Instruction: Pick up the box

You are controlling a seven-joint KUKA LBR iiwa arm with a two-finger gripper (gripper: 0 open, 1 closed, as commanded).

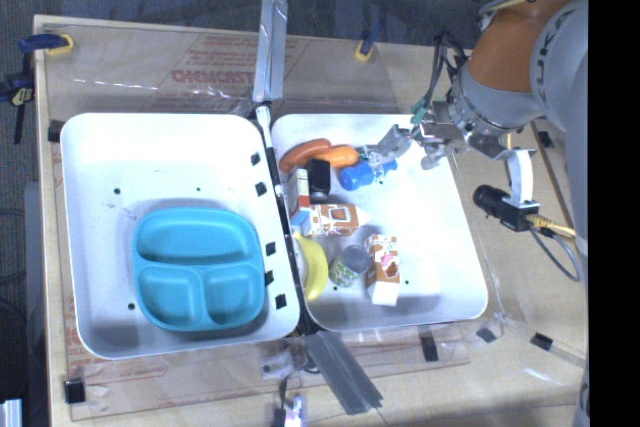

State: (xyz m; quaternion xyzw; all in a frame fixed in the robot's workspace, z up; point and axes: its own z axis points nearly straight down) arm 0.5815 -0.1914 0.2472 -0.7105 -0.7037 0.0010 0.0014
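Lying well apart from the tool (392, 147) — grip unreadable — the box (383, 269).

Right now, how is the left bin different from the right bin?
The left bin holds one thing, a blue tray with three compartments; the right bin holds a jumble of small items, among them a box and a banana. The gripper reaches over the right bin, while nothing hangs over the left bin. Both are shallow, white and sit side by side.

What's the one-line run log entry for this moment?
gripper: above right bin, near blue object | box: lying in bin, not held
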